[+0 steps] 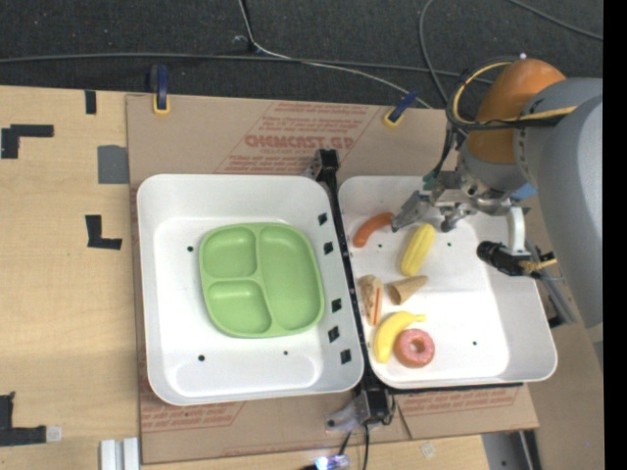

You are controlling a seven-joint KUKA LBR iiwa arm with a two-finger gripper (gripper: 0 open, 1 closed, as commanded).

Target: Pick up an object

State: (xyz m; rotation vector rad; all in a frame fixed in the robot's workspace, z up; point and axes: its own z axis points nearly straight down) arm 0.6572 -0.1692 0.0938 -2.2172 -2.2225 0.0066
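Just below the jaws lies a yellow corn cob (417, 249).

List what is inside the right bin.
The right bin holds a corn cob, sausage, cone, banana and pink donut. The gripper covers the spot beneath it.
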